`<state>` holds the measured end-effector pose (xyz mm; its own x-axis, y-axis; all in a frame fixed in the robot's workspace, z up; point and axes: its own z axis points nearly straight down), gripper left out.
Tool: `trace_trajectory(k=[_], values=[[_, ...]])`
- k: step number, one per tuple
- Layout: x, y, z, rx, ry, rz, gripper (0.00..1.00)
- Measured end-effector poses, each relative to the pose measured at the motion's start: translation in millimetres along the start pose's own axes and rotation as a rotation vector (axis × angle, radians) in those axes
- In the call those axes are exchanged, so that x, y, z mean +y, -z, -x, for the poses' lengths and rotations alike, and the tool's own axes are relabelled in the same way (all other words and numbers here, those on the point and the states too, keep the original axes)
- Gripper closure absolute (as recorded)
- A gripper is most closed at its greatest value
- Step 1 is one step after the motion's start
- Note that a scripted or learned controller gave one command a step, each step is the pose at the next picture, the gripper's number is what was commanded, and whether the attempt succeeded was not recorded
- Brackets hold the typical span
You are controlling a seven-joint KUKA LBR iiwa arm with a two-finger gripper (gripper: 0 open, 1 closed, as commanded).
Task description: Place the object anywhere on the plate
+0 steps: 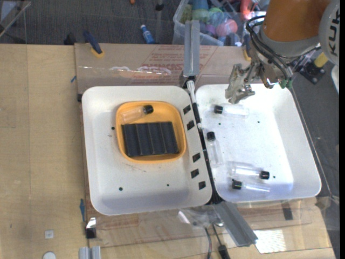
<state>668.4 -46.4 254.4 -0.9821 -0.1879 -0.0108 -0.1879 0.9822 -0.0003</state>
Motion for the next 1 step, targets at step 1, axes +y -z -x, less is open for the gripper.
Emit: trace_trajectory(k=[1], values=[[-22.0,-9.2,-4.8,0.004,0.145,0.002,1.0]])
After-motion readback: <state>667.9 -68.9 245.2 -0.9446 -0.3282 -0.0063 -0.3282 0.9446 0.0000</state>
